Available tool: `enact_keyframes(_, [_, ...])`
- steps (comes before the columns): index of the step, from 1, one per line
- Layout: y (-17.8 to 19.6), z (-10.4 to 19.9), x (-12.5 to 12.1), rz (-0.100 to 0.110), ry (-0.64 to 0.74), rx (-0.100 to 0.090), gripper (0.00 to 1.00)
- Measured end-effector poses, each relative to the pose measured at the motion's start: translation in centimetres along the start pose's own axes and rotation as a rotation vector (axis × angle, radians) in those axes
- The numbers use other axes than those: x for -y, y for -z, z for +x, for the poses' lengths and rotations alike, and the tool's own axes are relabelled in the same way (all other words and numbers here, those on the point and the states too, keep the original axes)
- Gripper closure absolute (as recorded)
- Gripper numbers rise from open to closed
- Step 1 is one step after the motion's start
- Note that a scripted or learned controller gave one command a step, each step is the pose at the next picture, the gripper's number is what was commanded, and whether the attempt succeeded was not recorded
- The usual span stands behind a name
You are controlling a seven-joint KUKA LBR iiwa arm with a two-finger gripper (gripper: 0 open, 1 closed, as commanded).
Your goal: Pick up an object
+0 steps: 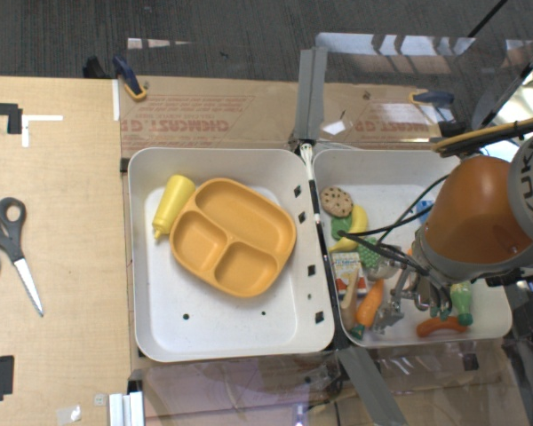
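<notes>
the gripper (pixel 398 307) hangs low in the right bin (pixel 386 169), among a carrot (pixel 368 304), a cookie (pixel 337 201) and a banana (pixel 356 223); whether it is apart or together cannot be told. a sound grasp likely needs it centred over one piece, probably the carrot, clear of its neighbours. mirrored print on the cardboard (pixel 204 114) seems to read "chemical".

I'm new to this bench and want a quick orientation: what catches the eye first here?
The orange tray with three compartments lies in the left bin, a yellow bottle at its left edge. The arm looms over the right bin, its tool low among toy foods, near a carrot and cookie.
</notes>
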State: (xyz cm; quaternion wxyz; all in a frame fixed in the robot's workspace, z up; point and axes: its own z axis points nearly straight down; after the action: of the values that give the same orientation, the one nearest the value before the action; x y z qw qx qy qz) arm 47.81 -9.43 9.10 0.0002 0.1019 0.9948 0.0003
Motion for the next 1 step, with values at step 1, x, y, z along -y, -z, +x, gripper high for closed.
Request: enact_keyframes(1, [0.01,-0.01,0.24,0.0,-0.091,-0.001,0.0])
